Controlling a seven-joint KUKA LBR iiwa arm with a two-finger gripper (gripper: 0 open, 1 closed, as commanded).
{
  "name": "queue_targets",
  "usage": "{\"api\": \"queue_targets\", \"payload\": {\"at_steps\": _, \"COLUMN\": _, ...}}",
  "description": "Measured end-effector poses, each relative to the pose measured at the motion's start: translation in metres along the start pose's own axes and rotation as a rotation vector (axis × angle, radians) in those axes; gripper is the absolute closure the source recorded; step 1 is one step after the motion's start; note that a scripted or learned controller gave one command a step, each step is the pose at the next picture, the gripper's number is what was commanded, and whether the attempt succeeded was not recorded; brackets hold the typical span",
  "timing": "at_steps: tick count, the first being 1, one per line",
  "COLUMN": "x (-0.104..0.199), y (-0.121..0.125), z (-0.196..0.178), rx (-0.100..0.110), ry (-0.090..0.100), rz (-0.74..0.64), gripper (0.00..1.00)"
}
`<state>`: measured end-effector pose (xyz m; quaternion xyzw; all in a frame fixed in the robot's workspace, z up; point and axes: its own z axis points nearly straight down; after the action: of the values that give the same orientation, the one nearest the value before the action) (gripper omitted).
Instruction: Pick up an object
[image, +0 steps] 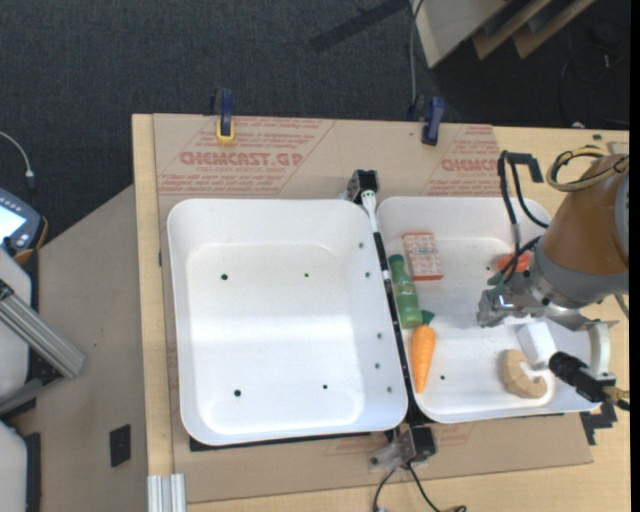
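The right bin (470, 405) holds several objects. A green bottle (404, 290) lies along its left wall, with an orange carrot (423, 357) just below it. A red-and-white packet (421, 255) lies near the back. A tan curved piece (524, 376) rests at the front right. A small red-orange object (513, 263) peeks out beside the arm. My gripper (497, 305) hangs low over the right half of this bin, between the red-orange object and the tan piece, right of the carrot. Nothing is visibly held.
The left bin (190, 300) stands beside the right one, sharing a black divider edge (385, 290). Blue clamps (225, 110) (432, 118) sit at the board's back edge. The arm's orange band (590, 240) and cables (515, 190) cover the right bin's far right side.
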<state>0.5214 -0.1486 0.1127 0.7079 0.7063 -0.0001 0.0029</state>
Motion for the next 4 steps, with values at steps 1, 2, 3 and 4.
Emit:
{"api": "queue_targets", "payload": {"at_steps": 1, "x": 0.0, "y": 0.0, "z": -0.009, "rx": -0.002, "ry": -0.001, "rz": 0.0, "gripper": 1.0}}
{"api": "queue_targets", "payload": {"at_steps": 2, "x": -0.001, "y": 0.001, "z": -0.019, "rx": -0.004, "ry": -0.003, "rz": 0.001, "gripper": 1.0}}
{"api": "queue_targets", "payload": {"at_steps": 3, "x": -0.002, "y": 0.001, "z": -0.028, "rx": -0.006, "ry": -0.004, "rz": 0.002, "gripper": 1.0}}
{"api": "queue_targets", "payload": {"at_steps": 4, "x": -0.002, "y": 0.002, "z": -0.038, "rx": -0.008, "ry": -0.006, "rz": 0.002, "gripper": 1.0}}
